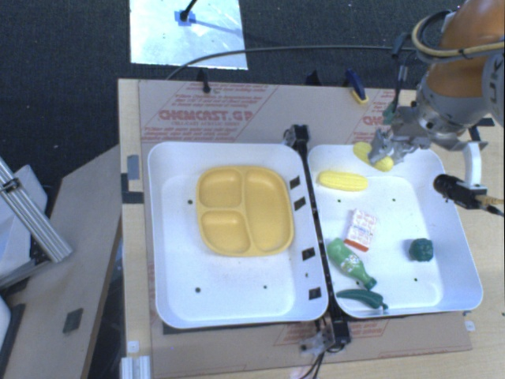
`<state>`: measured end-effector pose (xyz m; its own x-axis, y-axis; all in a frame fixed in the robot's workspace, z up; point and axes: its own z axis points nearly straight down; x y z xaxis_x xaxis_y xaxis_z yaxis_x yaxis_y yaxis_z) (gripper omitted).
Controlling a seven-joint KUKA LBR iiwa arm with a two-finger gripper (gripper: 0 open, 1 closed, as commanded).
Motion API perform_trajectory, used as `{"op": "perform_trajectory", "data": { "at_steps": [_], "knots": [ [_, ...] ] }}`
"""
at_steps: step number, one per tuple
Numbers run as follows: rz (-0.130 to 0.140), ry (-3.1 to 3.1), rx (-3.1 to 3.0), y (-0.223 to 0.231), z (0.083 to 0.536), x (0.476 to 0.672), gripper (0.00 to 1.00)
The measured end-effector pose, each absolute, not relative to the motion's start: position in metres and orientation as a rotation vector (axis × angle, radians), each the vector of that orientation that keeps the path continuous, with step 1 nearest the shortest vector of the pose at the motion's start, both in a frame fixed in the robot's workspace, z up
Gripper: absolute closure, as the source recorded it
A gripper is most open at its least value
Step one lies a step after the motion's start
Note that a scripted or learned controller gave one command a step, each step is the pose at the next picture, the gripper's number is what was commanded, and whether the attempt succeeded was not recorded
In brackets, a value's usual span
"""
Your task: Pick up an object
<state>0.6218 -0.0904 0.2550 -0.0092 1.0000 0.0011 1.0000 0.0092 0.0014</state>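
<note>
Green pepper-like piece [360, 298] lies closest to the lens at the front rim of the right bin [465, 290], green bottle [351, 263] just behind it, slanted. Small red-and-white packet [362, 230] mid-bin, dark green round lump [420, 249] toward the right wall, yellow corn cob [342, 181] near the divider at the back. Left bin [170, 290] carries a yellow divided plate [241, 210]. Pincer [384, 151] sits at the back of the right bin, over a yellow object [373, 157], probably a banana or similar; yellow shows on both sides of the tips but whether it's actually between them or just under them, cannot tell, same for released vs clenched. Likely step: closing in on that yellow piece. To do it well: centre over the piece's narrow width, not its length, come low enough to get under the curve, keep clear of the bin's back wall, lift straight up. Risk: piece squirts sideways toward the rim if caught off-centre.
</note>
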Motion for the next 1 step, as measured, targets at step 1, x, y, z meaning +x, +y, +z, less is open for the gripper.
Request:
{"op": "perform_trajectory", "data": {
  "at_steps": [1],
  "knots": [
    [0.002, 2.231, 2.211, -0.0442, 0.2565, 0.6219, 1.00]
  ]
}}
